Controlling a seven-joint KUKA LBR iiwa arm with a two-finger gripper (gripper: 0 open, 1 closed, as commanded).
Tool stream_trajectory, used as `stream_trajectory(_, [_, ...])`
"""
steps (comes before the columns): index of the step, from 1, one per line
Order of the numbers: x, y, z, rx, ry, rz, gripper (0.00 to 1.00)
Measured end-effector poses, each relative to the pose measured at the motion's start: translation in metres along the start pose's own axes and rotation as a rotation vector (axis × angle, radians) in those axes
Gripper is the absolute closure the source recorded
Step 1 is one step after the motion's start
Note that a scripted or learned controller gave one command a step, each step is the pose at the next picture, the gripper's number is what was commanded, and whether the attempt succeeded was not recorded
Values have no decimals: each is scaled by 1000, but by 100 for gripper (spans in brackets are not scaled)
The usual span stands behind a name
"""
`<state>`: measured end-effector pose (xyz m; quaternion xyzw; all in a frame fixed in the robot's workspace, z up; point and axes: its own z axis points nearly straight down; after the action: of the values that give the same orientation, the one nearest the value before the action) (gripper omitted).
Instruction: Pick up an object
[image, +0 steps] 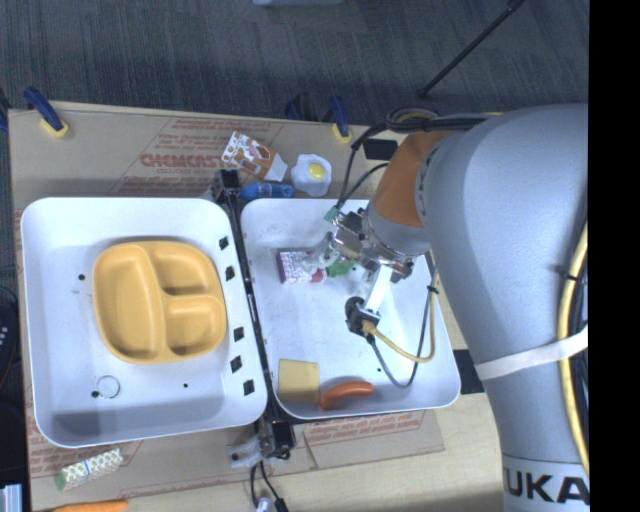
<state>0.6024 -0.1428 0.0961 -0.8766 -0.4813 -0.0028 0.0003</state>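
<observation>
Jaw state cannot be told: the tip of the two-finger gripper (343, 256) is masked by its own metal body and wrist cabling.

Position: the gripper is seen low inside the right shallow white bin (300, 325), toward its far half. It is just beside a small pink-and-white printed packet (296, 266) and a small green item (340, 268). Whether either is touched cannot be made out. Nothing is seen clamped or lifted.

Other candidates in the right bin, at its near edge and well apart from the gripper:
- a tan rectangular block (298, 379)
- an orange-red sausage-shaped piece (346, 392), just beside the block

Left shallow white bin (55, 260): a yellow moulded compartment tray (160, 298) is lying flat in it, far from the arm.

Progress, as a judgement: the approach is counted as done, since the tool is down among the objects near the packet and green item. The grasp is not confirmed. A secure closing on one item and a lift clear of the bin floor are judged to be left. The task is therefore rated early to midway, with no object yet shown to be taken.
</observation>
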Motion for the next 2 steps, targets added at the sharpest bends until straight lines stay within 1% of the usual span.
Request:
stream_trajectory(1, [40, -13, 1, 0, -4, -259, 0])
stream_trajectory(2, [-12, -39, 0, -5, 0, -118, 0])
